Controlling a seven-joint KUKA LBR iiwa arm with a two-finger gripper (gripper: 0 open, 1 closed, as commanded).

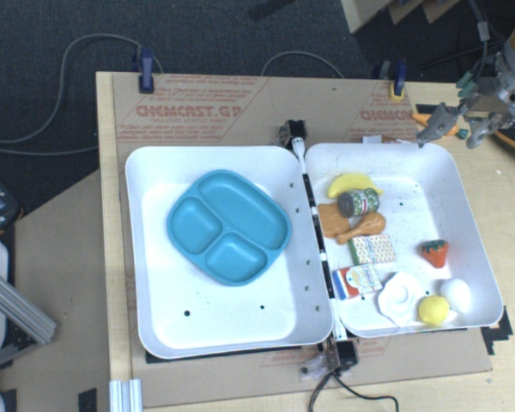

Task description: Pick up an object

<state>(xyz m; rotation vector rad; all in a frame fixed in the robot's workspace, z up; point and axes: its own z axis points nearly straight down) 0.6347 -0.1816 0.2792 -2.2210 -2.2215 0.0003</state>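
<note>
My gripper (454, 128) hangs at the upper right, over the bench just beyond the right bin's (476, 221) far right corner. Its fingers are spread, so it is open, with nothing between them. Inside that bin lie a yellow banana (352, 183), a dark can (359, 202), a tan toy food piece (348, 224), a small patterned box (373, 249), a red and white carton (358, 280), a strawberry (435, 252), a white flat piece (401, 299), a yellow ball (433, 310) and a white egg (457, 293). All of these sit well below and left of the gripper.
The left bin (150, 273) holds a blue divided plate (229, 227). Both bins rest on a brown board (197, 110) held by blue clamps (145, 69) at the back. Cables trail over the dark floor behind.
</note>
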